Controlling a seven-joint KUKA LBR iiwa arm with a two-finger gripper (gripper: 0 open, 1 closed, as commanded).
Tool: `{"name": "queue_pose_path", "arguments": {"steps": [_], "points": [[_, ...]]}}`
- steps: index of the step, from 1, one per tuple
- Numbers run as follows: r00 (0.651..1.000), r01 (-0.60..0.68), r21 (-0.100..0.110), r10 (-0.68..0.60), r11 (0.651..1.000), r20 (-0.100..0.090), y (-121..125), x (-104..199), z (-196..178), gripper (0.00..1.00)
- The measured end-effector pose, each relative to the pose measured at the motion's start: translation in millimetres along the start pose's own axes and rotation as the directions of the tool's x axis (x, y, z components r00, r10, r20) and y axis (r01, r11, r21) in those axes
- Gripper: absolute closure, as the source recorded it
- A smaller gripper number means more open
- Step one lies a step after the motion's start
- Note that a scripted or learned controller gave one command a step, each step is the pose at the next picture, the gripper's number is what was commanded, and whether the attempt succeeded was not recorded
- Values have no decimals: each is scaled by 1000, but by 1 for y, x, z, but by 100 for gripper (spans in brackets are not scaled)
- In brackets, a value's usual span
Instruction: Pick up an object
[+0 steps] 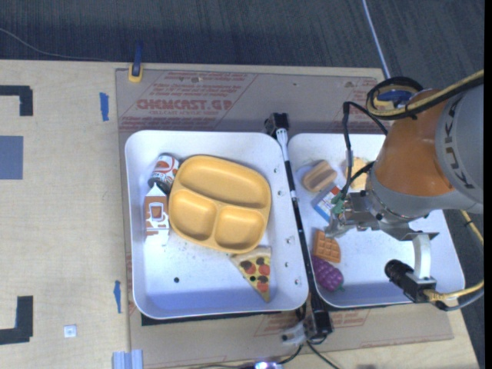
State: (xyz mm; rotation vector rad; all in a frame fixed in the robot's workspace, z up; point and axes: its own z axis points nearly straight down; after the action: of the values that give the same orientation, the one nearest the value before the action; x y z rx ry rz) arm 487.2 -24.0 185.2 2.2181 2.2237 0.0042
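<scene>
My gripper point(338, 220) reaches down into the right bin point(369, 292), near its left side, over a blue and white item point(323, 202). Just below it lies a waffle-patterned orange piece point(326, 247), and a purple bunch of grapes point(330, 275) sits below that. A tan bread-like block point(319, 176) lies above the gripper. The arm's grey and orange wrist point(411, 164) hides the bin's upper right part.
The left bin point(142, 283) holds a yellow divided tray point(217, 202), a small can point(162, 172), a red and white carton point(156, 214) and a pizza slice point(256, 269). A black clamp point(277, 121) sits between the bins. A black fitting point(407, 280) hangs low in the right bin.
</scene>
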Motion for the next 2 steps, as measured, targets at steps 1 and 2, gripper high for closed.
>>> {"name": "queue_pose_path", "arguments": {"steps": [1, 2], "points": [[1000, -3, 0, 3, 1000, 3, 17, -27, -10, 100], [1000, 0, 1, 0, 1000, 1, 82, 25, 1, 100]]}}
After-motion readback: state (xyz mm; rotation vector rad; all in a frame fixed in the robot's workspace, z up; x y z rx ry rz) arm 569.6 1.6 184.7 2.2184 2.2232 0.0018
